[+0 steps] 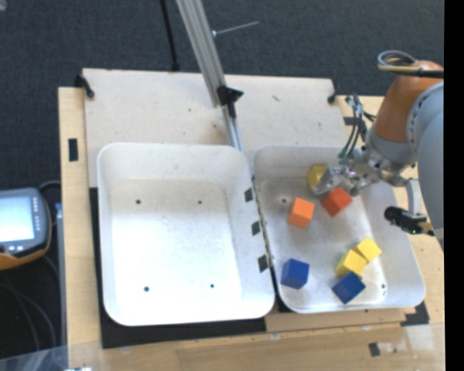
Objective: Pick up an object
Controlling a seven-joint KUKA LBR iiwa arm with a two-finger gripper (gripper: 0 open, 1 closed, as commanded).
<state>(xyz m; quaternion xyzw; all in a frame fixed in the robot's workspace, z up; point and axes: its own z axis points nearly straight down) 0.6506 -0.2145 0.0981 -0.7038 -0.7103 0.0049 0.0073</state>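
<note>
Dark grey carpet lies all around a wooden worktop (pixel 73 207) that carries 2 white bins side by side. Over the right bin (pixel 406 288), near its top edge, hangs the pincer (pixel 348 178) on the grey arm (pixel 417 145) with the orange band, which comes in from the right. I cannot tell if the pincer is open or closed, and I see no block in it. A red block (pixel 336 202) sits just under the pincer, and a yellow round thing (pixel 318 177) is just beside it on the left. An orange block (pixel 301 212) lies next to the red block. Lower in the same bin are 2 yellow blocks (pixel 359 257) touching each other, a blue block (pixel 348 287) right below them, and another blue block (pixel 295 273) near the bin's left wall. A silver pole (pixel 205 49) slants over the worktop above the left bin (pixel 108 161). A small screen (pixel 14 221) sits on the floor at the far left.
</note>
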